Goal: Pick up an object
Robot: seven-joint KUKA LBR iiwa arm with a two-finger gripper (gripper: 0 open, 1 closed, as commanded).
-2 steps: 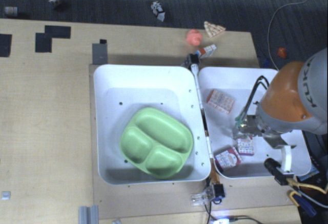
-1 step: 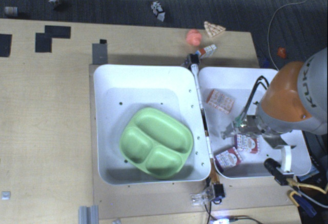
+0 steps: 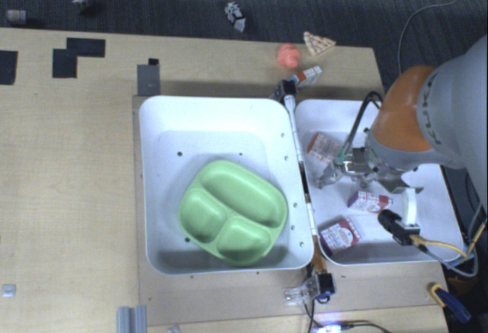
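Hovering low in the right bin (image 3: pixel 450 194), my gripper (image 3: pixel 335 171) sits among the small packets, but I cannot tell its state from this view. One packet (image 3: pixel 322 145) lies at its 11 o'clock, another (image 3: pixel 371 201) at its 4 o'clock, and a third (image 3: pixel 340 234) near 6 o'clock. My arm (image 3: pixel 427 118) reaches in from 3 o'clock, while the green divided tray (image 3: pixel 232 209) rests in the left bin (image 3: pixel 164 141).

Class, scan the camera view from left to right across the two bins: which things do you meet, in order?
Green divided plate in the left bin → red-and-white packet in the right bin → grey arm with its orange band.
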